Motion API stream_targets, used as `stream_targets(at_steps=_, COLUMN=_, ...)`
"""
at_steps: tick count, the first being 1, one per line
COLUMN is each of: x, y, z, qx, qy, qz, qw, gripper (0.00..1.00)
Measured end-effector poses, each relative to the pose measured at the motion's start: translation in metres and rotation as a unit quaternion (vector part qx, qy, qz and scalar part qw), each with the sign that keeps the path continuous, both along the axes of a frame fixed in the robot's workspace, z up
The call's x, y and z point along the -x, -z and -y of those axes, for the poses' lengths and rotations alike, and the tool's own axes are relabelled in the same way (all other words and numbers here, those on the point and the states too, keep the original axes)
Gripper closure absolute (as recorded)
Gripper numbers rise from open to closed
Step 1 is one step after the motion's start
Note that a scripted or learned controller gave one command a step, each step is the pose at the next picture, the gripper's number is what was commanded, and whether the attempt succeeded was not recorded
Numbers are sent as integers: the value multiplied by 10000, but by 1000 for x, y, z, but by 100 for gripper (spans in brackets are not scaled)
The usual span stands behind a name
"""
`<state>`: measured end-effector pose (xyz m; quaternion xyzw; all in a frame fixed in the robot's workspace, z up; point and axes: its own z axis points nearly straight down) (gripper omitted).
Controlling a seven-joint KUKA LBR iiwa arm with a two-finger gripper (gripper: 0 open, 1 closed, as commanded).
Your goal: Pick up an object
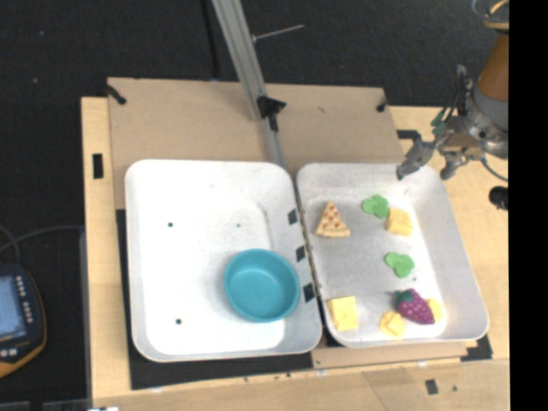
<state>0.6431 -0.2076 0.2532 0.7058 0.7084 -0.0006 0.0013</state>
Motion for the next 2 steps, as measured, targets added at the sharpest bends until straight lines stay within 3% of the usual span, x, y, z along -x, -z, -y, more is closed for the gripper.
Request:
stream_targets(at_steps=1, x=0, y=0, z=1, qx=7, qy=-3, qz=-3, qw=10000, gripper=0)
stream_targets(at_steps=2, x=3, y=62, z=-2, qx=-5, qy=14, qz=-27, qw=10000, gripper=0)
